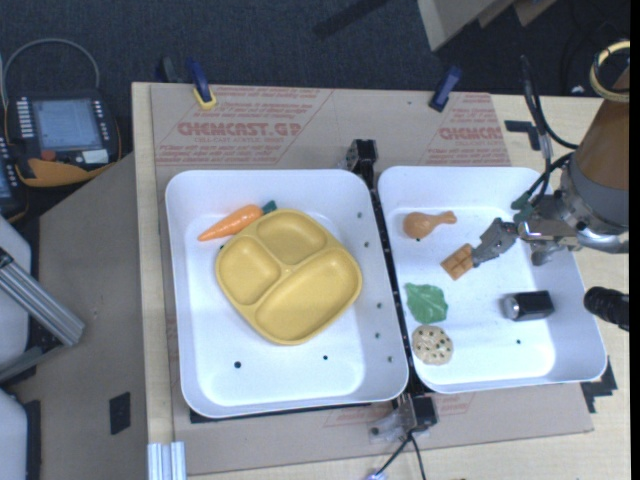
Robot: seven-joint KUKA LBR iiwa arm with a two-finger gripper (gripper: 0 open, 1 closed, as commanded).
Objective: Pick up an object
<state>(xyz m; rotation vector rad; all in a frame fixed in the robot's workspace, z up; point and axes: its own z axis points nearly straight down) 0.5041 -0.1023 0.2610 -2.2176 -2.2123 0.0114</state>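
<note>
In the right bin (570,363) lie a brown drumstick (428,224), a small orange-brown block (457,262), a green leafy piece (427,301), a speckled cookie (432,344) and a dark cylinder (527,305). My gripper (487,247) reaches in from the right over this bin, tilted down to the left. Its tip sits right at the upper right end of the orange-brown block. Whether the block is gripped cannot be made out.
The left bin (200,368) holds a yellow divided plate (288,274) and an orange carrot (232,221) at the plate's upper left. A black divider (383,258) runs between the bins. The arm's body (605,168) hangs over the right bin's far right edge.
</note>
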